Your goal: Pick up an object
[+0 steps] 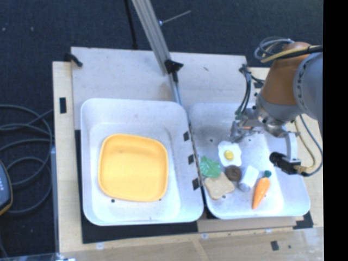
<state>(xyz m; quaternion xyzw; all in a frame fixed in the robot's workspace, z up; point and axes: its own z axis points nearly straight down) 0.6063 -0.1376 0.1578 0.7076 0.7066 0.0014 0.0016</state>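
Pincer (239, 130) sits low over the upper part of the right bin (293, 203); can't tell its state from this angle, and nothing shows gripped in it. 1 grey arm (288, 91) with orange band comes in from the right.

Just below the pincer: 1 fried egg (230, 154), white with yellow yolk. Below that, clustered and mostly touching: 1 green leafy piece (210, 167), 1 brown round item (233, 173), 1 toast slice (218, 187), 1 small white block (249, 176), 1 carrot (261, 192) tilted with its green top up. That makes 6 candidate objects, all in the right bin.

Left bin (92, 113): 1 yellow square plate (133, 167), centred.

2 bins in total, side by side. No readable labels or writing anywhere.
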